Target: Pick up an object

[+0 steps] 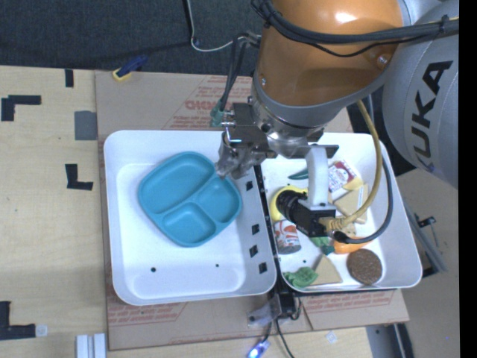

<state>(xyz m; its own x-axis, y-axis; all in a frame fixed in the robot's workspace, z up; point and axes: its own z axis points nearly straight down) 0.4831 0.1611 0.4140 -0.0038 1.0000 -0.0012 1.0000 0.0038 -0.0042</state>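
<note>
**Hand low over the divide, nothing seen in its grip**

Left bin [123, 170] holds the blue tray [190, 198]; right bin [395, 233] holds small clutter; brown disc [364, 265] lies apart, easiest pick; hand [237, 157] at tray's edge, grip state cannot tell; centre over one item, descend straight.

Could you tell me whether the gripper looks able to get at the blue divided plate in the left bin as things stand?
Probably yes. The blue divided plate lies alone in the left bin with nothing on top of it, and the gripper hangs right at its upper right rim. Its flat shape may make the grasp itself hard.
</note>
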